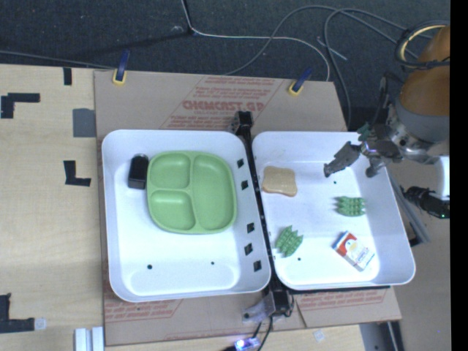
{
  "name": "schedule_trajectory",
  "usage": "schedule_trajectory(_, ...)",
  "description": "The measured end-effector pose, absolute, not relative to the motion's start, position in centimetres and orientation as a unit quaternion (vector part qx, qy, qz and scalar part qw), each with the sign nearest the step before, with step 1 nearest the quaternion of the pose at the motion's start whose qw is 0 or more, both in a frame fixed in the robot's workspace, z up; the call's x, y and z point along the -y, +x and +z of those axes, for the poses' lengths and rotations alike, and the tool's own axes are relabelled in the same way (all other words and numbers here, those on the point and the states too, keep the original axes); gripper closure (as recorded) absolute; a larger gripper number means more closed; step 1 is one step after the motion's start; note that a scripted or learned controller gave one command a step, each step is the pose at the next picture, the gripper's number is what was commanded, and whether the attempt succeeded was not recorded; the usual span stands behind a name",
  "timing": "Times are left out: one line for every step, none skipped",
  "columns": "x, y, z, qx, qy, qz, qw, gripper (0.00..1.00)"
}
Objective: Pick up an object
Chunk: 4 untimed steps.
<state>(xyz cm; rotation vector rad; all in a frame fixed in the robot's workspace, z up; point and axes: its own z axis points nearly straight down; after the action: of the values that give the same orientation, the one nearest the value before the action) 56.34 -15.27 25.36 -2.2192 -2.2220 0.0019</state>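
Observation:
The right bin (pixel 387 269) holds a tan bread-like piece (pixel 279 181) near its left wall, a green spiky toy (pixel 350 207) at mid-right, another green spiky toy (pixel 289 240) lower left, and a small red and white packet (pixel 354 251) at lower right. My gripper (pixel 355 161) hangs over the bin's upper right part, above the first green toy and right of the bread piece. Its fingers are spread open, one dark finger (pixel 338 160) pointing left, with nothing between them.
The left bin (pixel 121 269) holds a green divided plate (pixel 192 192) and a small black block (pixel 138 171) beside the plate's left edge. Cables run over the dark surface behind the cardboard sheet (pixel 219 101). The arm's grey body (pixel 424 115) stands at the right.

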Motion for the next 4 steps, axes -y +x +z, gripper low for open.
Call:
schedule_trajectory(15.4,55.9,19.0,0.707,-0.707,0.0028,0.003,0.00)
schedule_trajectory(16.2,55.4,14.2,0.707,-0.707,0.0025,0.002,0.00)
schedule_trajectory(16.1,55.3,8.8,0.708,-0.707,0.0017,0.001,0.00)
schedule_trajectory(16.0,55.4,10.1,0.708,-0.706,0.0010,0.001,1.00)
